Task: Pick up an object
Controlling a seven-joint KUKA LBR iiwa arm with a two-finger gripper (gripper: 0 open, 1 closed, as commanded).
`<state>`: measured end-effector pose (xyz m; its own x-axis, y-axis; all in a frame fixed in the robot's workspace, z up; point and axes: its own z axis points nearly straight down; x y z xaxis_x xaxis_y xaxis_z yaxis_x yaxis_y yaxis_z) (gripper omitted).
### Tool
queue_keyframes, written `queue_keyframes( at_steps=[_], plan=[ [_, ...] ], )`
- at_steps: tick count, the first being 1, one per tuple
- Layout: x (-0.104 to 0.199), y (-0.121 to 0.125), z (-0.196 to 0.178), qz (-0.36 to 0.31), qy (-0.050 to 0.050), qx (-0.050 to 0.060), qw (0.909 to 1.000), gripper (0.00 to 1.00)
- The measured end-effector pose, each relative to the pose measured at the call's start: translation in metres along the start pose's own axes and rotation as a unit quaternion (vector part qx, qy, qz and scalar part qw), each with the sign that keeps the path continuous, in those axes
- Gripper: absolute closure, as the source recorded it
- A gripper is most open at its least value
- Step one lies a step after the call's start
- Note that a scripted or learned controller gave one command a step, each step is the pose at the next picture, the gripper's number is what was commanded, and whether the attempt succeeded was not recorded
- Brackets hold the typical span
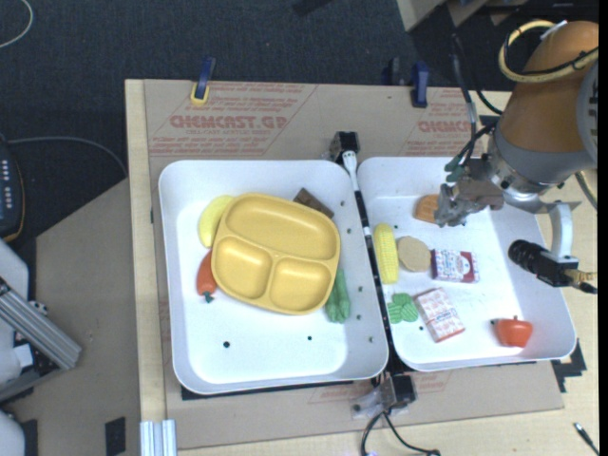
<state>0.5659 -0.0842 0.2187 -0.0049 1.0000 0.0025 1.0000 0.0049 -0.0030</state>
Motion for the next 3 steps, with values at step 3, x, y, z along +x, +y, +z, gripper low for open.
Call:
queue_keyframes(
  at_steps=[3],
  plan=[
    [0.129,-0.015,0.004,0.002,-0.001,0.001,1.0000,1.00]
  ],
)
